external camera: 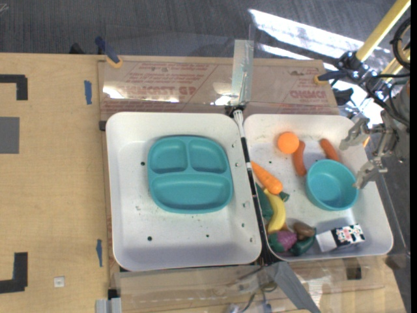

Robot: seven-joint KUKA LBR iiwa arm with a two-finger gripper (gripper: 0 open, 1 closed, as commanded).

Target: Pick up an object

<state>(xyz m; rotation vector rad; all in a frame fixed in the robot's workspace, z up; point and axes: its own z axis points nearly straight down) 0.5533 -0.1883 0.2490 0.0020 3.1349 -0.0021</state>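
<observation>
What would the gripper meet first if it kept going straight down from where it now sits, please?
Probably the right rim of the teal bowl, or the right bin floor beside it; the gripper sits at that rim, but its height is unclear.

We see the gripper at the far right of the camera view, reaching in from the right edge. We note two pale metal fingers pointing leftward, one above the other, with a clear gap between them and nothing in that gap. Behind the fingers, we see dark wrist parts and cabling running up toward the top right corner, where the arm itself is cut off.
</observation>
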